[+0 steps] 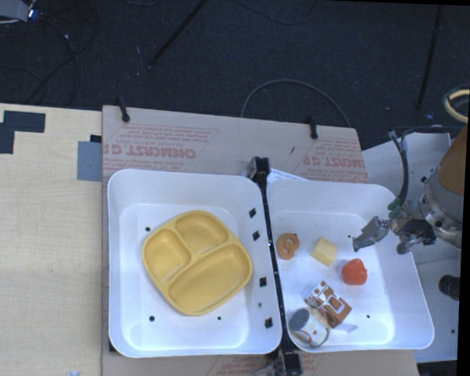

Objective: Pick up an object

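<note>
The right bin holds a small orange ring-shaped piece, a pale yellow block, a red rounded object, an orange-and-white patterned packet and a grey-and-white item at the front. My gripper hangs over the right part of this bin, up and to the right of the red object. Its two fingers are spread open with nothing between them.
A yellow divided plate lies in the left bin. A black divider runs between the bins. Cardboard lies behind the bins, and cables trail near the arm at the right.
</note>
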### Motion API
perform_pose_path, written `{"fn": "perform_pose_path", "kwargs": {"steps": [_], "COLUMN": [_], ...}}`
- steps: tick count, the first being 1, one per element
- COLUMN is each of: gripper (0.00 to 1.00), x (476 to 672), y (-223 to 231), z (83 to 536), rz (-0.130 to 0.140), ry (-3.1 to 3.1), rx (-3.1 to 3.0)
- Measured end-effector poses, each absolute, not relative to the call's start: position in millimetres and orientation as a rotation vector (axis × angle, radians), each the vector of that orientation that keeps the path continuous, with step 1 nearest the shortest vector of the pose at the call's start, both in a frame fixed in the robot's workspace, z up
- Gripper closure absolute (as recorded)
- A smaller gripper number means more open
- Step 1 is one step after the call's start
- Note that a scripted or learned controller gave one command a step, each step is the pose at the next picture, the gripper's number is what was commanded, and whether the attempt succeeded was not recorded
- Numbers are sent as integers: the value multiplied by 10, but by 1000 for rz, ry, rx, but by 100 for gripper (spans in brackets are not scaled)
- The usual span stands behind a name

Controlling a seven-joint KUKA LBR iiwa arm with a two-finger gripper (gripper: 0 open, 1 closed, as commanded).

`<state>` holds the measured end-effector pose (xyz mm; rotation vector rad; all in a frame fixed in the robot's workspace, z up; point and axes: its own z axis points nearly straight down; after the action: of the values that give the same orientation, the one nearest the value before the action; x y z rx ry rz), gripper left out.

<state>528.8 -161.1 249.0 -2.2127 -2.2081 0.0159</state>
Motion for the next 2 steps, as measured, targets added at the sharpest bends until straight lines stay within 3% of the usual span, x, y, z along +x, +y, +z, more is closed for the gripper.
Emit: {"fn": "perform_pose_path", "kwargs": {"steps": [1, 2], "gripper": [0, 0], "x": [5308, 5247], "y": [-1610, -1690], "z": [2545, 2018], "rz": [7, 10], "ry": [-2217, -2212], "rx": [-2216, -2215]}}
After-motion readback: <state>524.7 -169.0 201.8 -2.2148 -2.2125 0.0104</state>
